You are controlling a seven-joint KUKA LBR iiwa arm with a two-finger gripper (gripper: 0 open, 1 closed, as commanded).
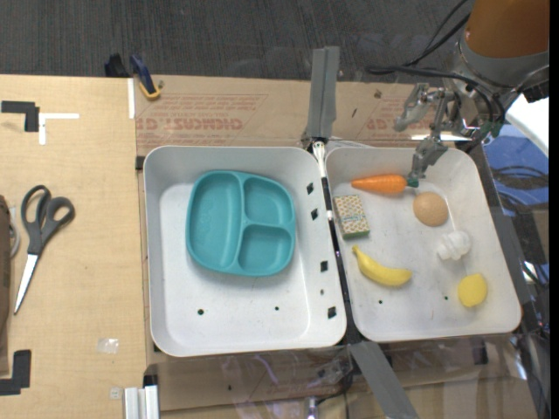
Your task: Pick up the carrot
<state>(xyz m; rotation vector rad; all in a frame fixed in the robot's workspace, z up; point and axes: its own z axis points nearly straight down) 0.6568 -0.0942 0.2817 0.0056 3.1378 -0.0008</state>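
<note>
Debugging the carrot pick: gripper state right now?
Gripper: over the right bin, one finger tip at the carrot's right end; not seen holding it; open or shut cannot be told.

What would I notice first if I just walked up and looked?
Probably the big teal plate, sitting in the left bin. Next, the bright food in the right bin: an orange carrot near the back, a banana in the middle and a lemon near the front right. The gripper hangs right by the carrot's end.
</note>
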